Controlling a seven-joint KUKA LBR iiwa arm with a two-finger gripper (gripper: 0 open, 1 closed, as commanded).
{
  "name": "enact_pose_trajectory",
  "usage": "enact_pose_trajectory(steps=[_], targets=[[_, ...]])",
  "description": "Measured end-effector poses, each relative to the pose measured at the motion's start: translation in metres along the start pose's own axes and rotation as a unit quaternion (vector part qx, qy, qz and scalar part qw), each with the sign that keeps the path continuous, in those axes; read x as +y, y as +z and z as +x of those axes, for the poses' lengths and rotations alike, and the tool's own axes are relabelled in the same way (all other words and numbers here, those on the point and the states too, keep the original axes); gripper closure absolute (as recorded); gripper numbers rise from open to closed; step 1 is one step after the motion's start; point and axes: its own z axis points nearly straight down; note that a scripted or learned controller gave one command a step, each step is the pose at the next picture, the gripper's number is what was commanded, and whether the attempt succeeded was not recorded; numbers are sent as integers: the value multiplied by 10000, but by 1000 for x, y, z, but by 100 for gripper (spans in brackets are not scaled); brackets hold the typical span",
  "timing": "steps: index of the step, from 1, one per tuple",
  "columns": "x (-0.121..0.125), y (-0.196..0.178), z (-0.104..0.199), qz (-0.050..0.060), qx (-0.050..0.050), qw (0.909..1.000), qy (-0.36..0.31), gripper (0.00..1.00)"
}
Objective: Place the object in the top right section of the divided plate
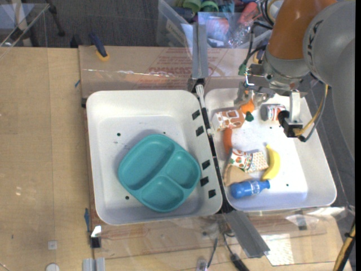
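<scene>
The teal divided plate [159,172] lies in the left white bin [107,109], with nothing in its sections. My gripper [250,96] hangs over the far end of the right bin [316,176], under the orange wrist band. Just below it sits a small orange object [247,110], next to a small printed carton [228,119]. Whether the gripper touches either one is unclear. An orange carrot-like piece [227,139] lies closer to the divider.
The right bin also holds a small can [272,113], a yellow banana [273,164], a patterned box [249,160] and a blue bottle [250,188]. A clear tub of toys [214,7] stands behind the bins. A black-clipped divider [206,145] separates them.
</scene>
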Motion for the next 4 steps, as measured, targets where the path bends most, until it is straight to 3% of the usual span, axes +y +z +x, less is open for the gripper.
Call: enact_pose_trajectory(steps=[1,2,3,4], targets=[[-2,-61,36,-12,6,9999,-140,100],[-8,-45,83,11,7,10000,-51,100],[-33,-162,100,-7,7,9744,2246,100],[-80,-104,175,22,0,9604,2785,100]])
